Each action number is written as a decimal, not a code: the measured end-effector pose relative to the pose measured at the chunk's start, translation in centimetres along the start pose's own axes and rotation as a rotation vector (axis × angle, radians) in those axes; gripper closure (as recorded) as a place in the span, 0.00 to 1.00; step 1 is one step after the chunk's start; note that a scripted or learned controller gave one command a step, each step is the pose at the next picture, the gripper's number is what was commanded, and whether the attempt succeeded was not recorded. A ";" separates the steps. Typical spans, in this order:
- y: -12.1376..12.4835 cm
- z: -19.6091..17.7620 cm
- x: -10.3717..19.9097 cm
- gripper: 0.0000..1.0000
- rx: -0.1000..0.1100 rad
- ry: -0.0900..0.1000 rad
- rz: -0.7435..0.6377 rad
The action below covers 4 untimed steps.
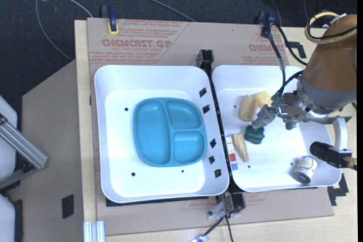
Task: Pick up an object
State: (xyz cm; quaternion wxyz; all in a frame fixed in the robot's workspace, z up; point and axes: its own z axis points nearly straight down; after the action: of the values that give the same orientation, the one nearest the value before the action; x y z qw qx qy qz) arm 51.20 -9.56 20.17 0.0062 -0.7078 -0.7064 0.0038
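Lettering reading "CHEMCAST GP" is printed in red on the brown protective paper of the bench sheet (147, 37), once behind each bin; the right-hand print is partly covered by a black cable (276, 45). A small card with red and blue marks (231, 157) is seen on the right bin floor near the divider, its text too small to be read.

Two shallow white bins are set side by side. The left bin (113, 122) is occupied by a smooth blue plate with three compartments (169, 131), roughly oval in outline. In the right bin (272, 178) several items are found: a pale yellow, rounded piece (251, 106) near the back, an elongated tan piece (241, 147) beside the card, a dark green object (254, 135), and a small white cylindrical item with red markings (304, 169) at the front right corner.

The gripper (262, 121) is positioned over the right bin — directly above the dark green object, just in front of the yellow piece. Whether its claw is apart or together cannot be told, and contact with the green object cannot be confirmed. A blue-and-yellow clamp (113, 19) is fixed at the bench's back left edge.
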 end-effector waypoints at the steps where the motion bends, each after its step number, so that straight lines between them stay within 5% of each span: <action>1: 0.3 -0.5 0.0 0.00 -0.012 -0.002 -0.002; 4: -0.9 11.9 0.1 0.00 -0.009 -0.001 -0.002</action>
State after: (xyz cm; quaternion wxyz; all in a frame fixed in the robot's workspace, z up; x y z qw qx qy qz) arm 50.13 -9.38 8.33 0.0030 -0.7072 -0.7070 0.0010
